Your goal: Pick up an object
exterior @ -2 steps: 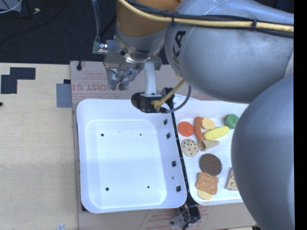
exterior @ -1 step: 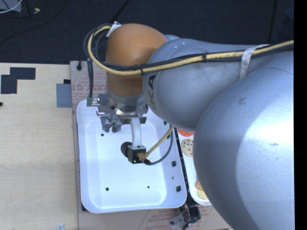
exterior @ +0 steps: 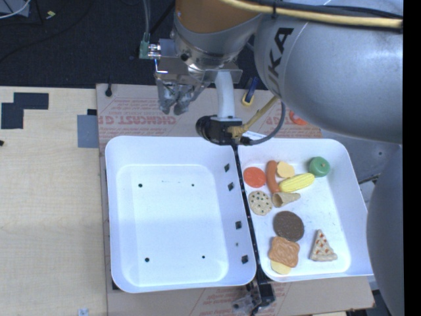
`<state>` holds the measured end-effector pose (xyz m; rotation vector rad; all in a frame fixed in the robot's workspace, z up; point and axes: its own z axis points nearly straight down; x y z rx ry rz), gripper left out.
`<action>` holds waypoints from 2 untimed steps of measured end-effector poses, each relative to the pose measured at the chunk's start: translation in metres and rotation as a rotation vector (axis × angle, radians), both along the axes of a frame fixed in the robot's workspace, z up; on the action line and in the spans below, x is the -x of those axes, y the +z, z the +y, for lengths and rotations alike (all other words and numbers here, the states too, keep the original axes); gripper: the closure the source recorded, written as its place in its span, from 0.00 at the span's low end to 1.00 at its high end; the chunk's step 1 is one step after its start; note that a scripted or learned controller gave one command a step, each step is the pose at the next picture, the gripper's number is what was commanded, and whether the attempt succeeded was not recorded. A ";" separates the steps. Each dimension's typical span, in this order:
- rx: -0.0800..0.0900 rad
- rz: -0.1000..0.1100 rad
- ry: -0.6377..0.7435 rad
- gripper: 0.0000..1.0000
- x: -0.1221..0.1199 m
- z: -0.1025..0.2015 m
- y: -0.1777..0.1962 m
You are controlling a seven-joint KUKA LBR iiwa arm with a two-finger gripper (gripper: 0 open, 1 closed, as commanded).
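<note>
Your gripper (exterior: 176,101) hangs above the table (exterior: 46,196), behind the left bin's (exterior: 118,176) far edge, well apart from the food. Its fingers (exterior: 172,100) point down and sit close together with nothing between them. All the items lie in the right bin (exterior: 348,196): a red disc (exterior: 254,176), sausage (exterior: 272,175), corn (exterior: 296,182), green piece (exterior: 319,166), cookie (exterior: 260,203), brown disc (exterior: 289,225), toast (exterior: 283,251) and pizza slice (exterior: 321,247).
</note>
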<state>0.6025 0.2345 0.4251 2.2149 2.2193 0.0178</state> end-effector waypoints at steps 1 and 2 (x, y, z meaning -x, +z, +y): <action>0.005 0.015 0.000 1.00 -0.042 0.010 -0.058; -0.001 -0.002 0.003 1.00 -0.041 0.010 0.124</action>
